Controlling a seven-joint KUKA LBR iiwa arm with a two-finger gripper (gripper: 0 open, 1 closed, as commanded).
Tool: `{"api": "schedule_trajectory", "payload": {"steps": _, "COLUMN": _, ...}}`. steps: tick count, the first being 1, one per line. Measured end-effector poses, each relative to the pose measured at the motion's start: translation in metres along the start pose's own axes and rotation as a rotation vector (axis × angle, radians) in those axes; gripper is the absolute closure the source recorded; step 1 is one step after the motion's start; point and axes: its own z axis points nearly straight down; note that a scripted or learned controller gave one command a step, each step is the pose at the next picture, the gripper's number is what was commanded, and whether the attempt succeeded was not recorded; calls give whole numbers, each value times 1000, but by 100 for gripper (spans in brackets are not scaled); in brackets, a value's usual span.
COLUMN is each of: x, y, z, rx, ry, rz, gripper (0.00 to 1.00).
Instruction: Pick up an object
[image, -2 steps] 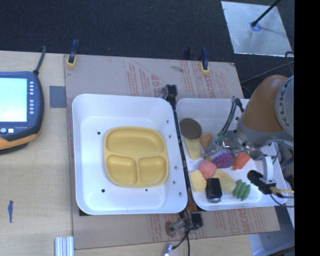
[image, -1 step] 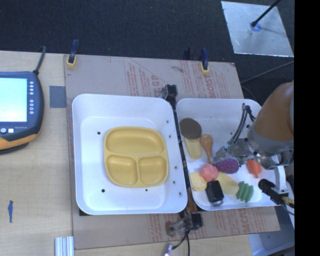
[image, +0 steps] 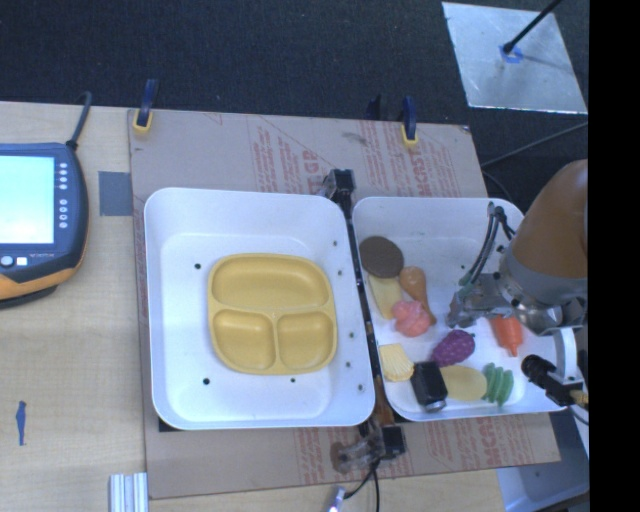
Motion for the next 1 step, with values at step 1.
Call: {"api": "schedule_trajectory", "payload": {"steps": 1, "x": 0, "y": 0, "z": 0, "rx": 0, "ry": 0, "rz": 0, "gripper": 0}}
